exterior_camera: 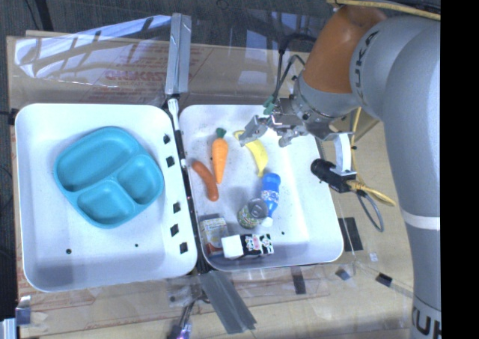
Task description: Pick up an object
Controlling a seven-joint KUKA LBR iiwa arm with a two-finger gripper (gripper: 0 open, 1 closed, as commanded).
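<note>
We hover our pincer, spread and holding nothing, just above the banana, because it lies apart from the carrot.

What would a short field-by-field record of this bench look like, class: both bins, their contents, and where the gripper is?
left bin: holds a blue divided plate
right bin: holds a carrot, sausage, banana, blue bottle, a small jar, and a black-and-white box
gripper: above the far end of the right bin, just over the banana
gripper fingers: spread, nothing between them
task state: no object picked up
</note>
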